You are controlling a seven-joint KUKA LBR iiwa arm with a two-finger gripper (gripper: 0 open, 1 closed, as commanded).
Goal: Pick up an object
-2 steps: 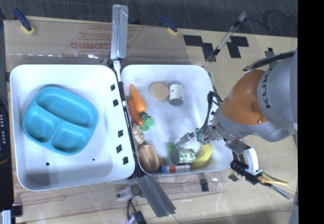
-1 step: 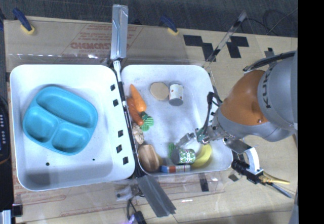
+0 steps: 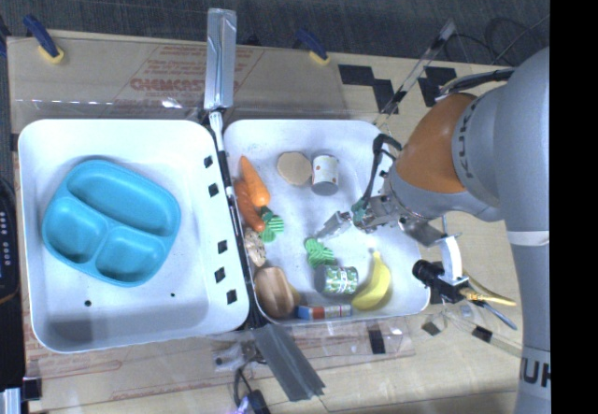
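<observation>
**Arm reaches into the right bin, gripper low over bare floor**

You see the arm (image 3: 486, 160) enter from the right, its grey body and orange band bent over the right bin's (image 3: 290, 132) right wall. The gripper (image 3: 329, 225) points left, low over the bin's bare white floor, and its thin metal fingers look slightly parted with nothing between them.

Around it lie the objects you could pick. A carrot (image 3: 250, 190), orange and tapered with a green leafy end, lies along the left wall. A flat round tan disc (image 3: 293, 168) and a small white cylinder (image 3: 324, 173) sit side by side at the far end. Just near of the gripper is a small green ridged piece (image 3: 319, 251), and beside that a green can (image 3: 340, 280) on its side. A yellow banana (image 3: 376, 283), smooth and curved, lies to the can's right. A rounded brown object (image 3: 273, 291) sits in the near left corner, with a marker (image 3: 322, 312) along the near wall.

The left bin (image 3: 56, 309) holds a glossy blue divided tray (image 3: 110, 221). Both bins rest on the tabletop (image 3: 112, 66).
</observation>
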